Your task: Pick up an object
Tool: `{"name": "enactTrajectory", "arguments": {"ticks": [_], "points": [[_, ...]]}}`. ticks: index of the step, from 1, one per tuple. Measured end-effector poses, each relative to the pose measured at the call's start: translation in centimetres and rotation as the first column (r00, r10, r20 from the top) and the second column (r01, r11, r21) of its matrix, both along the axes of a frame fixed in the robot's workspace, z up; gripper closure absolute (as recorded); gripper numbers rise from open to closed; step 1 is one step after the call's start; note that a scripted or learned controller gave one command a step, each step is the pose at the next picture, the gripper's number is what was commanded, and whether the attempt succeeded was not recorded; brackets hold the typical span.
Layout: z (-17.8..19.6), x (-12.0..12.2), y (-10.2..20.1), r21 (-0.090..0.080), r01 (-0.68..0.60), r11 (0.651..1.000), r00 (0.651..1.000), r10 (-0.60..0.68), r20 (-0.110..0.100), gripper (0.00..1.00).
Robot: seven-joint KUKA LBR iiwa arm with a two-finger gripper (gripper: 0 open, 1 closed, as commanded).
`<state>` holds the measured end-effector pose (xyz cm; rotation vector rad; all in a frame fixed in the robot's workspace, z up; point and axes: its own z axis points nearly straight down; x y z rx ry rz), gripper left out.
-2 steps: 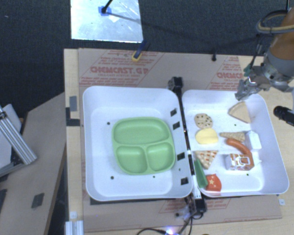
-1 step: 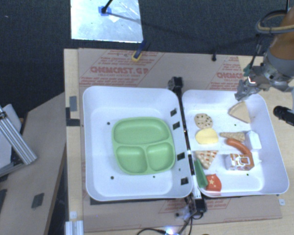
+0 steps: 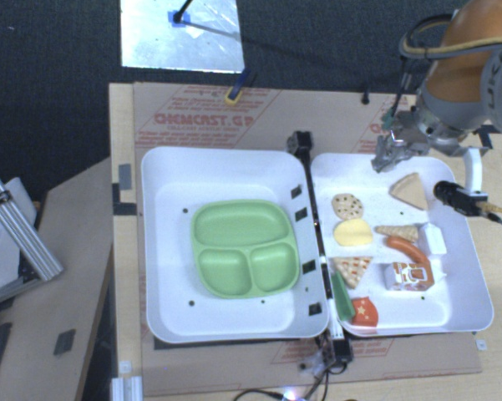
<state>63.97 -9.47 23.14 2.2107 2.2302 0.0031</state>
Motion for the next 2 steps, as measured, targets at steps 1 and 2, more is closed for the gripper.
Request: {"name": "enactTrajectory", "arguments": {"ticks": [1, 2], "points": [[0.5, -0.4, 4.7, 0.001, 0.000, 1.000, 1.000, 0.000, -0.001, 1.00], [0.1, -0.4, 10.4, 0.002, -0.002, 1.000, 1.000, 0.002, -0.001, 1.00]]}}
